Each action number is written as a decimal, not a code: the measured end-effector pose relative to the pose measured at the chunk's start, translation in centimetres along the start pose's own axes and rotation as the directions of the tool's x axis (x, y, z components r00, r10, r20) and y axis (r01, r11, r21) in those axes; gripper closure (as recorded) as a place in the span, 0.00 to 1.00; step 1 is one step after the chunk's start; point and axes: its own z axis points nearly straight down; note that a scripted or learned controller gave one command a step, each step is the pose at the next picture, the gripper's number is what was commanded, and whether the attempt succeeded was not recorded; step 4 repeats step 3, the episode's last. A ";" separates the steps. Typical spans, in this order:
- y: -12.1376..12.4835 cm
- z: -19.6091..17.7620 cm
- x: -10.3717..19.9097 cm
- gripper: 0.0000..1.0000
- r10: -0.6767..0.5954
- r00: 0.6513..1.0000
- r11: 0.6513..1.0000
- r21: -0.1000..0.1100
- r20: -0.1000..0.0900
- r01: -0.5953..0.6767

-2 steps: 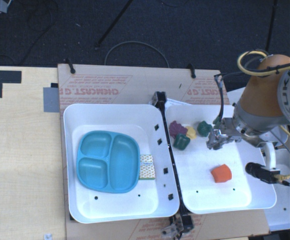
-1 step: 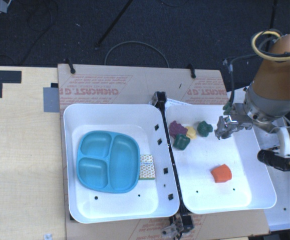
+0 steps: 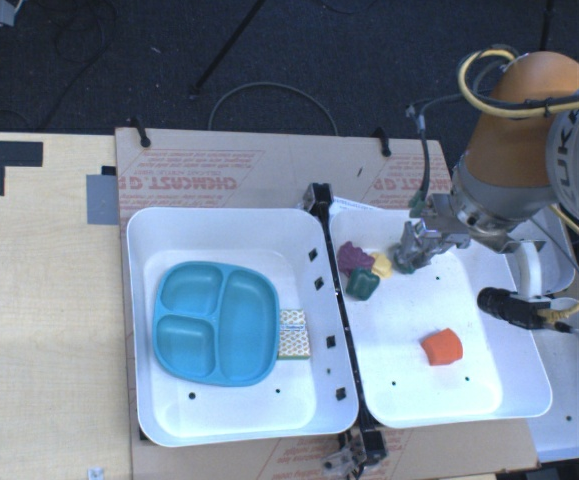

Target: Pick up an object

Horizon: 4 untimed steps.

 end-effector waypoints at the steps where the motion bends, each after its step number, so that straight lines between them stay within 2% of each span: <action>1: 2.1 -0.1 5.0 1.00 0.000 1.000 1.000 0.000 0.001 0.000; 2: 2.9 0.4 9.7 1.00 0.000 1.000 1.000 0.001 0.001 0.000; 3: 4.9 2.2 13.4 1.00 0.002 1.000 1.000 0.001 0.002 -0.002; 4: 4.9 2.2 13.4 1.00 0.002 1.000 1.000 0.001 0.002 -0.002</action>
